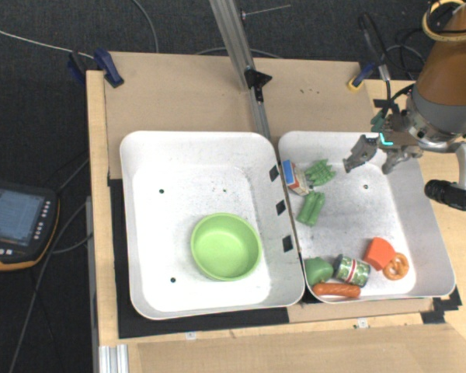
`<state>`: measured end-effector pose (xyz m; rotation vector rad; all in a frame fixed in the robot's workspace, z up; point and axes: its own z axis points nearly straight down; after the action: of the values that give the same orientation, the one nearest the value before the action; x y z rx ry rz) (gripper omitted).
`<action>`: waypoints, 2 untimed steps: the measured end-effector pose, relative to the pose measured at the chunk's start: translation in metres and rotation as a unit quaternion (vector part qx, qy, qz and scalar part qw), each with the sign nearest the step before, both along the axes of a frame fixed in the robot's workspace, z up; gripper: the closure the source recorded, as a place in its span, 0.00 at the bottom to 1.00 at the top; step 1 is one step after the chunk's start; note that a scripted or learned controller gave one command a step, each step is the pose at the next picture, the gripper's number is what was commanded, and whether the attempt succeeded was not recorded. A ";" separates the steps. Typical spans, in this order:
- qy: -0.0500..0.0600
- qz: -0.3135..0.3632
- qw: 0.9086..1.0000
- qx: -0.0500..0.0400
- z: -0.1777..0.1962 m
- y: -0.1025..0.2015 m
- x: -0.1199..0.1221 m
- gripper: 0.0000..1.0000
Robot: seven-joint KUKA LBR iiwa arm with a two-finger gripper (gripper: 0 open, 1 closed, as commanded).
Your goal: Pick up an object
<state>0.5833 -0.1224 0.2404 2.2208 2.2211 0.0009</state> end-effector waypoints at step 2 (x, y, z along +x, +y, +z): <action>0.003 0.000 1.000 0.000 -0.060 -0.007 -0.004 0.00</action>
<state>0.5796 -0.1292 0.1809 2.2246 2.2239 -0.0047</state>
